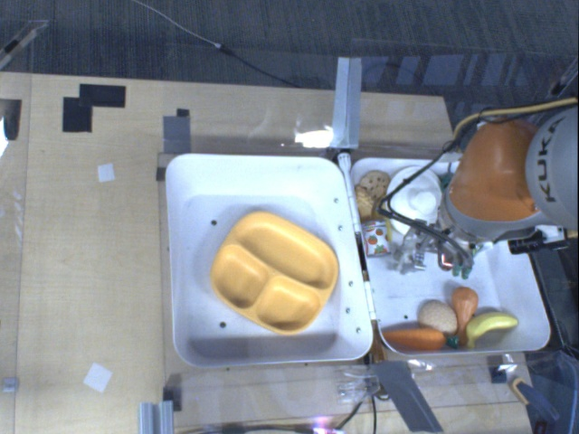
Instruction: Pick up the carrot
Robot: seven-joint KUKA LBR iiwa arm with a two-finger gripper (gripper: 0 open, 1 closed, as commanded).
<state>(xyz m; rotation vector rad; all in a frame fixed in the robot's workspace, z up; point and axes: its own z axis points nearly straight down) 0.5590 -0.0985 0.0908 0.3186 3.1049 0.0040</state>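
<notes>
So there are two white bins sitting side by side on the wooden surface [81, 269]. The left bin [194, 333] has just one thing in it: a yellow divided plate [273, 271] with three compartments, lying a bit tilted toward the middle of the bin.

The right bin [525, 333] is the busy one. Along its near edge there's a carrot [414, 338] lying flat, orange, right up against the front wall near the left corner. Just behind it sits a beige roundish thing, looks like a potato or bread roll [438, 315]. Next to that is a second orange piece [464, 306], standing more upright with a green bit at its bottom end, and a yellow banana [489, 325] is touching it on the right. Up at the far left corner of that bin there's a cookie [372, 186], with another brownish item just below it that I can't make out. Below those, a small red and white carton [375, 239] sits against the divider wall. A white round object [420, 197] is partly under the arm.

The arm [493, 174] comes in from the right, and the gripper [418, 253] hangs over the middle of the right bin, well apart from the carrot. Its metal fingers look spread a bit with nothing between them.
</notes>
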